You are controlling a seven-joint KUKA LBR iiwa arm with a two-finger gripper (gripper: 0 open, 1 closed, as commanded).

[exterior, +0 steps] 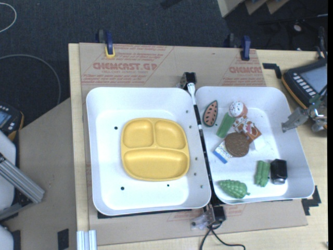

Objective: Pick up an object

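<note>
The right bin [291, 139] holds several small objects. A watermelon slice [210, 113] lies at its upper left, beside a green stick [225, 125] and a white round toy [237, 108]. A brown disc [238, 145] sits in the middle on a blue and white card [220, 153]. Along the front lie a green grape bunch [232, 188], a green pickle [261, 172] and a black block [279, 171]. My gripper [295, 120] hangs at the bin's right rim, apart from all of them, with nothing seen in it.
The left bin [104, 155] carries a yellow divided plate [154, 149]. A tablet-like device [307, 82] lies on the bench at the right. Clamps [109, 41] hold the board at the back edge.
</note>
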